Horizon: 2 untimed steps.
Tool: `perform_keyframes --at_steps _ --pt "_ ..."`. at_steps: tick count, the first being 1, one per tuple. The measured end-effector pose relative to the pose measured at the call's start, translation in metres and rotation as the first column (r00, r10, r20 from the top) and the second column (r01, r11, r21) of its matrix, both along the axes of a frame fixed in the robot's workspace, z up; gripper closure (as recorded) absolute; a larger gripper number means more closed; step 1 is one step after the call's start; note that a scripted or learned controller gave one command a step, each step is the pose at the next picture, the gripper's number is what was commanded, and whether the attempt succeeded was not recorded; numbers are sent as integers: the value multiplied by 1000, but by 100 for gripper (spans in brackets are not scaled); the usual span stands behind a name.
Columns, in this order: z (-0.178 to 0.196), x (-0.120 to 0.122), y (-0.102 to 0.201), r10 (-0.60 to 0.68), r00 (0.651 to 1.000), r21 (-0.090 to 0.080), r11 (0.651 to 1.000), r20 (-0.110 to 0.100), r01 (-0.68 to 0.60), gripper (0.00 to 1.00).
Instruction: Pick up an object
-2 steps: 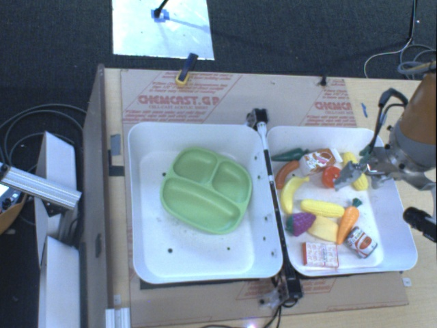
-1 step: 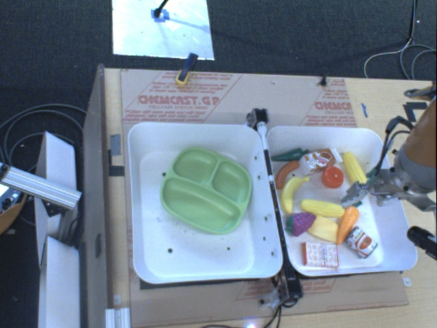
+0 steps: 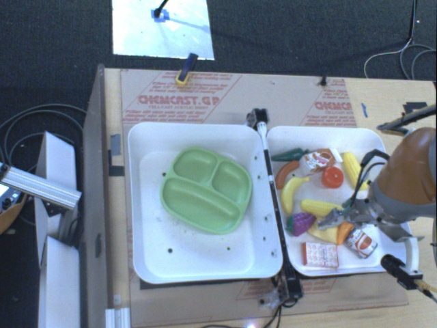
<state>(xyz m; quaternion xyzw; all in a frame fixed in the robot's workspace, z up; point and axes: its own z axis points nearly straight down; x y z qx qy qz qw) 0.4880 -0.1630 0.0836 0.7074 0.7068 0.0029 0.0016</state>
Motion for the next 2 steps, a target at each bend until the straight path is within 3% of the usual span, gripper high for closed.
perform_keyframes --at_steps 1,2 --pt "15 4 -3 1 1000 -6 1000 10 -1 100" --pt "106 40 95 15 1000 -1 1000 5 -15 100"
